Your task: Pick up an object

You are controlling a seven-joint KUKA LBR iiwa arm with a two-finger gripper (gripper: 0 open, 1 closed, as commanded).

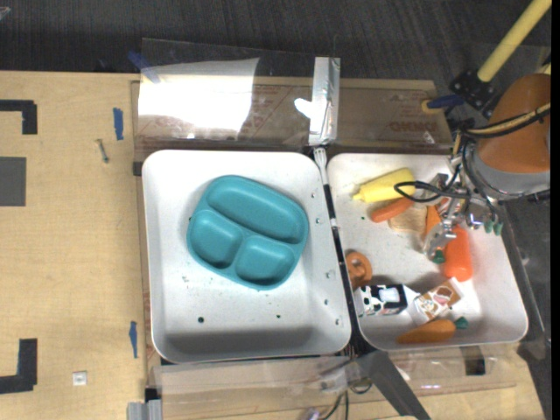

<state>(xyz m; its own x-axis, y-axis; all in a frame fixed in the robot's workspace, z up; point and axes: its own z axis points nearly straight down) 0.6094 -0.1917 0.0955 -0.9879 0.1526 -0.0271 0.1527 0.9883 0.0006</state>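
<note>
Carrot (458,256), orange and tapered, sits right of centre in the right bin (516,309), and it is your most likely target, since the gripper (444,231) hovers directly over its upper end. Expect a light, stiff plastic toy with a smooth skin, so it may squirt out of a pinch near the tip; you'd do better to take it across the thick middle, fingers square to its long axis. Its colour is a bright orange-red, body running roughly up-down in the frame, the top end hidden under the metal of the wrist. Fingers: you cannot tell from this slant whether they are apart or closed, and nothing is clearly seen between them. Clutter nearby matters: a yellow banana (385,185) lies upper left in the same bin, with an orange sausage-like piece (390,210) just below it and a tan slice (406,223) beside that. A small orange ring-shaped piece (357,264) rests near the bin's left wall, a black-and-white toy (383,298) below it, a small printed carton (437,303) and a second carrot (429,330) along the lower edge. Left bin (166,322) carries a teal divided tray (248,230), well apart from the work.
</note>
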